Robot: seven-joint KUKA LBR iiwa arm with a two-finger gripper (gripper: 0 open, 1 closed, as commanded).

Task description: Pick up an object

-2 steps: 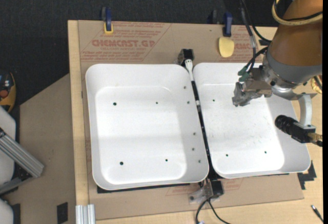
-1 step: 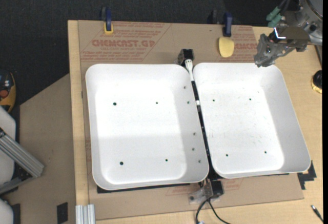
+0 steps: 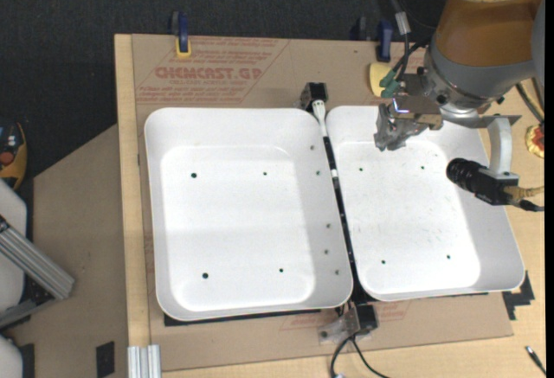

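Object for picking cannot be made out from this view; the patch of bin floor straight beneath the gripper (image 3: 389,139) is hidden by it.

The brown bench board with red printed lettering (image 3: 216,65) is spread under and around the gripper. Part of it on the view's right is covered by the robot.

The shallow white left bin (image 3: 234,225) is set well off to the view's left of the gripper. The shallow white right bin (image 3: 415,229) lies below the gripper, which is placed over that bin's far left corner, near the rim. Whether the bin floor is touched cannot be told.

The grey arm with an orange band (image 3: 489,13) rises behind and to the view's right of the gripper and is cut off by the top and right edges.

The gripper is seen as a blurred grey mass, so whether it is wide or narrow cannot be told.

A pale yellow patch (image 3: 377,78) is seen just beyond the gripper on the board, partly hidden. A blue clamp (image 3: 180,24) is fixed at the board's far edge, well to the left.

Small dark dots (image 3: 265,173) are marked on both bin floors, and the right bin is faintly speckled nearer the camera than the gripper.
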